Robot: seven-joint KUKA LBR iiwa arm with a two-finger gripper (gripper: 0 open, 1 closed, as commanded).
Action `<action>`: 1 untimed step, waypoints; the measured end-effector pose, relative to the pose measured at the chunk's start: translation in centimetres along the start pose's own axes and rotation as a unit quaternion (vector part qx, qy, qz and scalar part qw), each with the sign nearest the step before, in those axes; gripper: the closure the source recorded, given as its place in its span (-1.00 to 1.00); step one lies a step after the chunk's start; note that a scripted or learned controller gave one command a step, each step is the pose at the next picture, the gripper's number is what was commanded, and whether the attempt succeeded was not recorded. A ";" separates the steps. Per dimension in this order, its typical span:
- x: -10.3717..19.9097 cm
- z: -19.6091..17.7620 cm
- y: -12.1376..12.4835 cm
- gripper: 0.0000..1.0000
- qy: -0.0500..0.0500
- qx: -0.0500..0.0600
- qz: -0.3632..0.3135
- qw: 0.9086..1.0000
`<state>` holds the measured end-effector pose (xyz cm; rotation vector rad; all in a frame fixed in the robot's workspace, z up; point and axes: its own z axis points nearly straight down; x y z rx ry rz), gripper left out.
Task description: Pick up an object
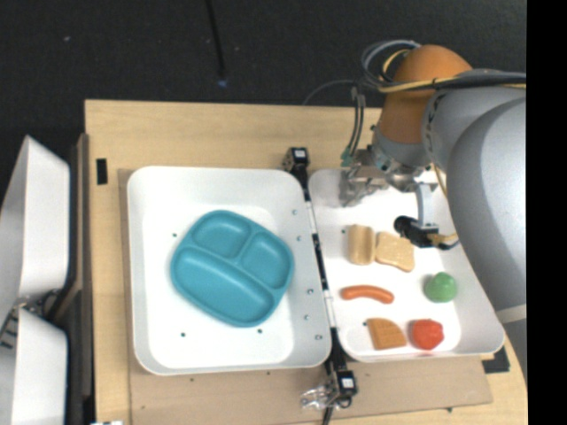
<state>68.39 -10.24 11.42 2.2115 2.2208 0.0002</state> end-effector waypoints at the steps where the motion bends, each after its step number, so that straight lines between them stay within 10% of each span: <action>1: 0.1 -6.6 0.3 1.00 0.003 -0.002 -0.001 1.000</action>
